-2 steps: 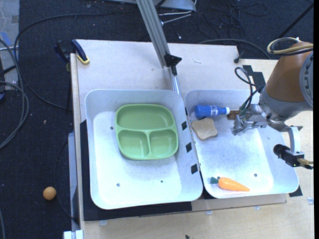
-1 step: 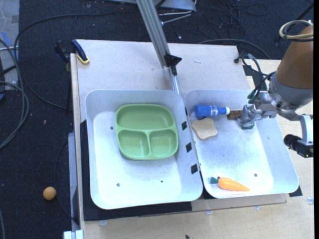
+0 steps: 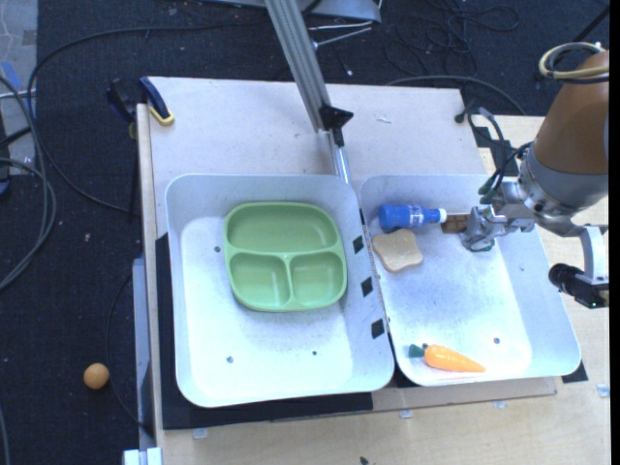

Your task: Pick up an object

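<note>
The gripper hangs low in the right bin, just right of the blue bottle; whether its jaws are wide or narrow I cannot tell. This looks like the approach step; next it likely needs centring over the bottle.

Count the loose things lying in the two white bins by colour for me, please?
Green: 1, divided plate
Blue: 1, bottle
Tan: 1, bread-like piece
Orange: 1, carrot
Total: 4
</note>
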Controlling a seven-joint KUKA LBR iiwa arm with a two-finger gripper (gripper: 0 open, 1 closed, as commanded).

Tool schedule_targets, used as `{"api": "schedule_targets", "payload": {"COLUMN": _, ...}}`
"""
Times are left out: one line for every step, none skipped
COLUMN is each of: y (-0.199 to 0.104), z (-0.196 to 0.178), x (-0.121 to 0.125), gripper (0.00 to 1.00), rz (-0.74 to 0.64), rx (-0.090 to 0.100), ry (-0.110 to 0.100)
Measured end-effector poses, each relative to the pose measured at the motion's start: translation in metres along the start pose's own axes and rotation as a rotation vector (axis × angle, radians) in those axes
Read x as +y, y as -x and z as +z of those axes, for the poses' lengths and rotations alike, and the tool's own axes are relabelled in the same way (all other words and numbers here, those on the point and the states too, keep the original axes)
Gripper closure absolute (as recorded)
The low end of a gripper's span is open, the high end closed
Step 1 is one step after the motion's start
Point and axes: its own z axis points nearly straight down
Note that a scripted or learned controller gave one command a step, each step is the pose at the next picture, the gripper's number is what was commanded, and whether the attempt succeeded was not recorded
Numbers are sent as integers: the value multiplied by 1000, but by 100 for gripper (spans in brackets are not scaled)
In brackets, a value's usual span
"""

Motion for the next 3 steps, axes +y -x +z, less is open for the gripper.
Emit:
{"api": "schedule_targets", "payload": {"y": -47, "z": 7, "x": -12, "gripper": 100, "rz": -3, "rx": 2, "ry": -2}}
{"api": "schedule_targets", "payload": {"y": -98, "z": 6, "x": -10, "gripper": 100, "rz": -5, "rx": 3, "ry": -2}}
{"api": "schedule_targets", "payload": {"y": -153, "z": 10, "x": -27, "gripper": 100, "rz": -5, "rx": 3, "ry": -3}}
